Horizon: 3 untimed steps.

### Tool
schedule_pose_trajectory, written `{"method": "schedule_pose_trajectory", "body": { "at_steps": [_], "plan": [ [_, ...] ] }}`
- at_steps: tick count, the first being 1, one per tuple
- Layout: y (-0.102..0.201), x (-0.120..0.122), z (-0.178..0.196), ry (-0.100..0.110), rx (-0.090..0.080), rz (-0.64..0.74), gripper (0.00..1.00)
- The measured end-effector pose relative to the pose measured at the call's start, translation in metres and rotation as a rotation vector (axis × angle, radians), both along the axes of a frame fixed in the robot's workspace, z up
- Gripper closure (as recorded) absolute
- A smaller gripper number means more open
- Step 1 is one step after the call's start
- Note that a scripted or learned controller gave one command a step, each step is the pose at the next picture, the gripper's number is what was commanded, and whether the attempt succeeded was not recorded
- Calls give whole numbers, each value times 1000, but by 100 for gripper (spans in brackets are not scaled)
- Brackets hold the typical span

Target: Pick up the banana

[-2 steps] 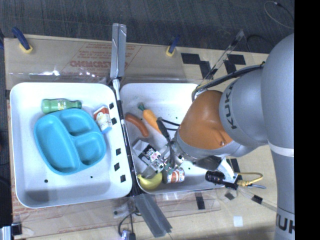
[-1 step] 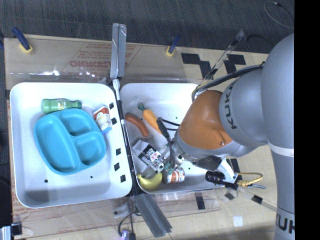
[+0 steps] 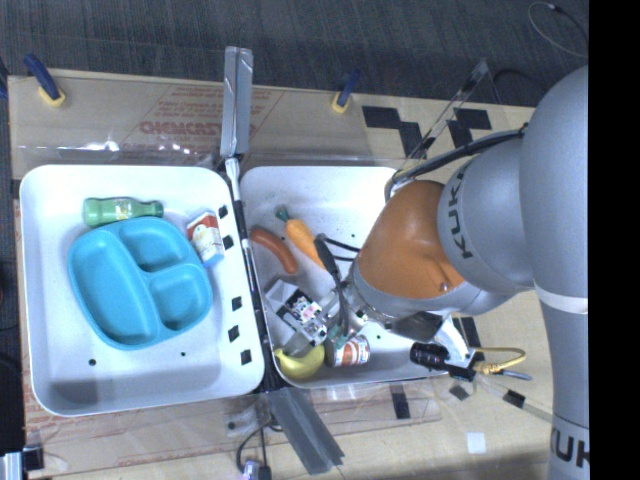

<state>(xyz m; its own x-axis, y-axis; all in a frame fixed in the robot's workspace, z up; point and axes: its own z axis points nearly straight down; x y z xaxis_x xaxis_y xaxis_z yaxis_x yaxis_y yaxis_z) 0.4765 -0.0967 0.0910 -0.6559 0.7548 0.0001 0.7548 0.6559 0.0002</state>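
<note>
1. Grey KUKA arm (image 3: pixel 560 228), reaching in from the right, with its orange band (image 3: pixel 405 243) hanging over the right bin.
2. Wooden bench (image 3: pixel 120 108) beneath, carrying both bins side by side under a clear sheet with red print.
3. Left white bin (image 3: pixel 40 268), holding a tray, a bottle and a small carton.
4. Right white bin (image 3: pixel 330 183), crowded along its left and near side, partly hidden under the arm.
5. Blue divided tray (image 3: pixel 135 283) with three compartments, lying flat and filling most of the left bin.
6. Gripper (image 3: pixel 343 320), low in the near part of the right bin, just above and right of the banana; too dark and cluttered to tell how the jaws stand or whether anything sits in them.
7. Green bottle (image 3: pixel 120 209), lying on its side along the far edge of the blue tray.
8. Carrot (image 3: pixel 303 241), orange, lying at a slant in the right bin, just beside the sausage.
9. Sausage (image 3: pixel 273 249), reddish brown, left of the carrot, near the bin's left wall.
10. Banana (image 3: pixel 298 362), yellow, in the near left corner of the right bin, resting on the bin floor against the near wall.
11. Red-and-white can (image 3: pixel 352 353), on its side, just right of the banana.
12. Small red-and-white carton (image 3: pixel 205 237), at the tray's right far corner.
</note>
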Motion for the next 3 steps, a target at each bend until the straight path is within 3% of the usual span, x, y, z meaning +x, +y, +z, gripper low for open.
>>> {"method": "schedule_pose_trajectory", "body": {
  "at_steps": [3],
  "plan": [
    [1, 0, 0, 1, 0, 42, 0]
  ]
}}
